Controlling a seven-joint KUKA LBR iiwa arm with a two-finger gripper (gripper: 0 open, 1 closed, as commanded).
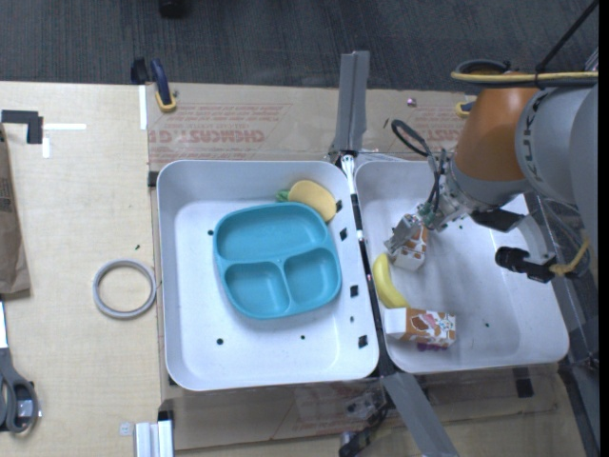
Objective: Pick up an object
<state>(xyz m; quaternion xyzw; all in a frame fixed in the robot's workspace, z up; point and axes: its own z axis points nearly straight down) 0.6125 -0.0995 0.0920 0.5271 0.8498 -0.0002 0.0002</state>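
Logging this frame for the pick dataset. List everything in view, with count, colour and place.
bins: 2, white, side by side on the bench
divided tray: 1, blue, in the left bin
lemon-like fruit: 1, yellow, left bin, at the tray's far edge
banana: 1, yellow, right bin, by the divider
small carton: 1, orange and white, right bin, near edge
tape ring: 1, grey, on the bench left of the bins
scissors: 1, grey handles, bench's left edge
arm: 1, grey with orange band, over the right bin
gripper: 1, low over the right bin, beside the banana
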